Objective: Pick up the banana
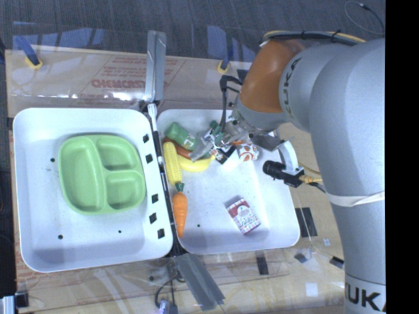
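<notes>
The yellow banana (197, 165) lies in the right bin (278, 234), near its upper left, just right of a corn cob (171, 162). My gripper (218, 146) is low over the bin's upper middle, right above the banana's right end. The wrist and clutter hide where it meets the items. Whether it touches the banana is not clear.
A green item (177, 134) and an orange-red piece lie just above the banana. A carrot (179, 212) rests by the left wall. A red and white carton (243, 215) lies lower right. The left bin (33, 241) holds a green divided tray (103, 173).
</notes>
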You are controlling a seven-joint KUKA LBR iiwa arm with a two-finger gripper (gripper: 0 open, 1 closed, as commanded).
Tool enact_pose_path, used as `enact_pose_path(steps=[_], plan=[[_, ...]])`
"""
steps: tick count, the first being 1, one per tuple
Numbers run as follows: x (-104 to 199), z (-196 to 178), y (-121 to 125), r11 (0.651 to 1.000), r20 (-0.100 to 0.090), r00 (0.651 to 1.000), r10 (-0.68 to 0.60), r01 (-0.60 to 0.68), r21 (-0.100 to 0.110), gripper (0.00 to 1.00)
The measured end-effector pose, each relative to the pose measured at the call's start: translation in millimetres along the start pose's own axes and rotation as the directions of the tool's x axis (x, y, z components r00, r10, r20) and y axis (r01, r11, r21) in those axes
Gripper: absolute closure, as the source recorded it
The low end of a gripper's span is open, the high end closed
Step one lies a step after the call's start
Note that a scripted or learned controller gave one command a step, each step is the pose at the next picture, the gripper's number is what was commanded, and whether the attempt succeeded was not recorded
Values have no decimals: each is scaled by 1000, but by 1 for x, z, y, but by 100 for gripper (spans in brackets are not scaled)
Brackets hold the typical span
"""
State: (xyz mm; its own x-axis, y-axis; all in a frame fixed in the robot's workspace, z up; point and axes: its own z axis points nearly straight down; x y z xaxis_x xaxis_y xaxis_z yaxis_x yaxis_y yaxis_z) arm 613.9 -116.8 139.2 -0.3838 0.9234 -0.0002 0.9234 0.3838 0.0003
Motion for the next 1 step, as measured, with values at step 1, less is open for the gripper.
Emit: enact_pose_path(steps=[1], plan=[[11,37,-14,997,4,998,70,-70,-13,0]])
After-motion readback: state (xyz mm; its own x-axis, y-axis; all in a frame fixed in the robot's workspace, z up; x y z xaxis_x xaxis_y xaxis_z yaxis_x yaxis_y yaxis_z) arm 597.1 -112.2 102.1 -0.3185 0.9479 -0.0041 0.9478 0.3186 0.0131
